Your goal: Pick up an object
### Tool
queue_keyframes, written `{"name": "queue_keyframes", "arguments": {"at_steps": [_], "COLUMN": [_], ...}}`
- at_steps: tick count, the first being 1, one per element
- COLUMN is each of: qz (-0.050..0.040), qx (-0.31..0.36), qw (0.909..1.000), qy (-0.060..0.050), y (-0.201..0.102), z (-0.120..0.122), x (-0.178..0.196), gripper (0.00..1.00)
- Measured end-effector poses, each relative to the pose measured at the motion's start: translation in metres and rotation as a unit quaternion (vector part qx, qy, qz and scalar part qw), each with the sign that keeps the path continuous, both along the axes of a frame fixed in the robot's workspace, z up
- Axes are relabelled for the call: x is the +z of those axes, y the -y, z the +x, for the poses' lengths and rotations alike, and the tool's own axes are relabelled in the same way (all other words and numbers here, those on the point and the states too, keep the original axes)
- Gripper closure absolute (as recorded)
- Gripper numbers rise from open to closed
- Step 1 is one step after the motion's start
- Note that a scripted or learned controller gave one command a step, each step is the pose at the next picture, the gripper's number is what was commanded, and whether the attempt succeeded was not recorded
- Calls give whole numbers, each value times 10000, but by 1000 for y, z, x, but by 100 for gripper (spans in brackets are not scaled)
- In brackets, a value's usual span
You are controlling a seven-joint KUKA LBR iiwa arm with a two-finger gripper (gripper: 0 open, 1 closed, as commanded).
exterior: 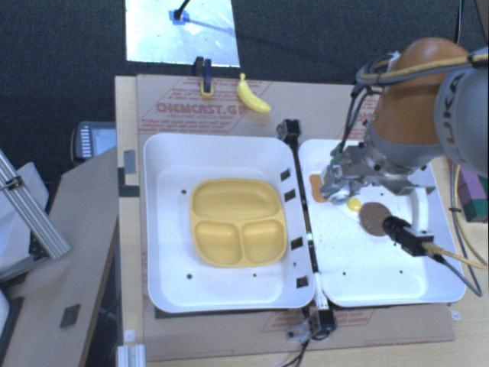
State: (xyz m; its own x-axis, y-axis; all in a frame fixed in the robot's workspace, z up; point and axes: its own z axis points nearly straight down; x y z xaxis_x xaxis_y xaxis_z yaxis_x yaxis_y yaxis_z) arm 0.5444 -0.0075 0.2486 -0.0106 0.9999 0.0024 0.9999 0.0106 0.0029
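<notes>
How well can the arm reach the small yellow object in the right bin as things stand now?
Probably well. The small yellow object lies in the right bin, just beside the pincer, with nothing covering it. The brown disc next to it might crowd a grasp.

Scene evenly, fairly brightly lit from above; white bins (pixel 229 147) close to overexposed, inner detail washed out. Strong glare seen on reflective sheet (pixel 182 23) at far left. Soft, short shadows cast under arm (pixel 428 90) onto right bin (pixel 382 281). Dark floor at far side rendered grainy. Overall sharpness moderate; gripper (pixel 336 183) area slightly smeared. Mild softness noted toward frame edges.
</notes>
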Motion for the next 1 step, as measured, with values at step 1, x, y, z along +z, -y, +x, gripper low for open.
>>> {"name": "queue_keyframes", "arguments": {"at_steps": [1], "qz": [-2], "qx": [-6], "qw": [10000], "qy": [-8], "y": [-46], "z": [14], "x": [-10], "gripper": [100]}}
